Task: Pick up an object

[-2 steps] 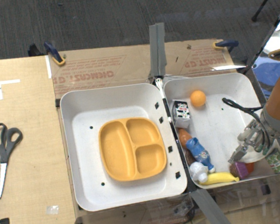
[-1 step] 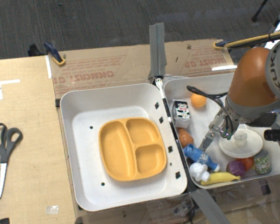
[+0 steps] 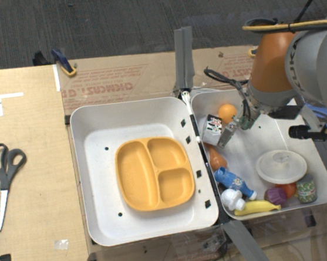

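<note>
Orange ball (image 3: 227, 112) just left of gripper (image 3: 228, 135) in rt bin (image 3: 260, 144)

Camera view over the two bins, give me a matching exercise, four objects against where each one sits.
Things:
1. yellow divided plate
2. scissors
3. banana
4. white lid

Places:
A. front edge of the right bin
B. left bin
C. bench, far left
D. middle of the right bin

Pairs: 1-B, 2-C, 3-A, 4-D

Pale wooden bench (image 3: 34, 231), brown cardboard (image 3: 122, 82), dark, perhaps carpeted floor (image 3: 108, 15) beyond.
</note>
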